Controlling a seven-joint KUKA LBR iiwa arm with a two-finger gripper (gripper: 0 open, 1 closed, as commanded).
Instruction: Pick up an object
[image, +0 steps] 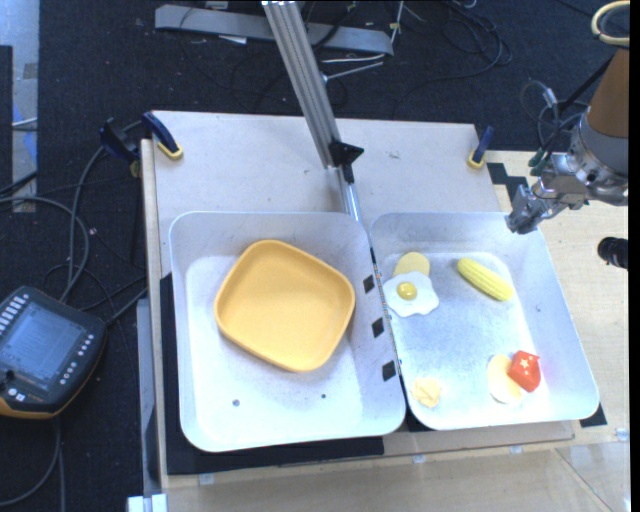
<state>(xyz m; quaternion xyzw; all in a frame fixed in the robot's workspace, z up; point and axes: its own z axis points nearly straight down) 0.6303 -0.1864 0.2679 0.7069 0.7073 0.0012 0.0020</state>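
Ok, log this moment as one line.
gripper: over right bin far corner, holding nothing | nearest: corn cob | yellow plate: left bin

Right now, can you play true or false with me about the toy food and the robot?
1. The yellow plate sits in the left bin. True.
2. The corn lies on the plate. False: it lies in the right bin.
3. The fried egg is in the right bin. True.
4. The gripper is at the left bin's far corner. False: it is at the right bin's far right corner.
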